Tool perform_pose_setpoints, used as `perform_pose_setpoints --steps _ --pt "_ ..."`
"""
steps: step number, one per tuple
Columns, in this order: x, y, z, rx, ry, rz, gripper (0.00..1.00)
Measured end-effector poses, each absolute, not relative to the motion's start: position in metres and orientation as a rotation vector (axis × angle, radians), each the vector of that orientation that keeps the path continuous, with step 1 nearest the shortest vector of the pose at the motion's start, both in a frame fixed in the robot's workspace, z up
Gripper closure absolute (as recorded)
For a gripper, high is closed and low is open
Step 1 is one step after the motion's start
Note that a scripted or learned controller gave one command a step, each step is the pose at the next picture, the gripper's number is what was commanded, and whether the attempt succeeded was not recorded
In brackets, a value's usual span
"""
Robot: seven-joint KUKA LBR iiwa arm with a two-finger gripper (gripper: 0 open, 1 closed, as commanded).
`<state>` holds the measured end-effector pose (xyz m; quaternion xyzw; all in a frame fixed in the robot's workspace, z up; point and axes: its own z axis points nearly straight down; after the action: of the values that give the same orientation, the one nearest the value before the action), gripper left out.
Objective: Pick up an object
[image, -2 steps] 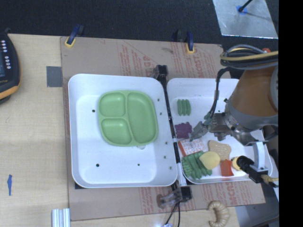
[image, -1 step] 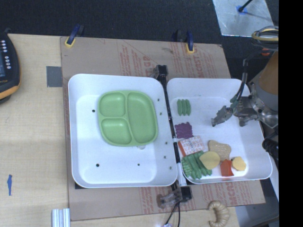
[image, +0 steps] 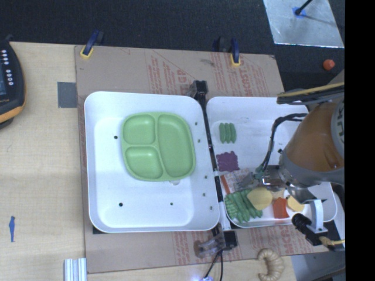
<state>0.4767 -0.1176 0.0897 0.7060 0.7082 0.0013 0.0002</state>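
**Arm hangs low over a crowded corner of the right bin, a pick yet to be made**

The gripper (image: 270, 183) sits amid cables beneath the orange-banded wrist; whether it is released or clenched cannot be told, and nothing shows in its grasp. At its 6 o'clock, just beside it, lies a pale yellow piece (image: 259, 198); a ribbed green piece (image: 241, 205) touches that one at 8 o'clock, and a red block (image: 280, 208) rests at 5 o'clock. A purple piece (image: 227, 161) lies apart at 10 o'clock, a small green one (image: 227, 133) farther toward 11. All lie in the right bin (image: 249, 111). At 9 o'clock, the left bin (image: 104, 212) carries a green divided plate (image: 158, 146). A clean pick likely calls for centring on the yellow piece and descending straight, so its neighbours are not pinched or nudged.
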Motion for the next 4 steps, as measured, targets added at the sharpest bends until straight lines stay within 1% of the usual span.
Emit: perform_pose_setpoints --steps 1,2,3,4 --pt "0.511 -0.193 0.097 2.216 2.222 0.009 0.00" --pt "0.511 -0.191 0.108 2.214 2.226 0.011 1.00" --pt "0.511 -0.191 0.107 2.215 2.227 0.009 0.00" --pt "0.570 -0.213 0.092 2.215 2.225 0.001 0.00"
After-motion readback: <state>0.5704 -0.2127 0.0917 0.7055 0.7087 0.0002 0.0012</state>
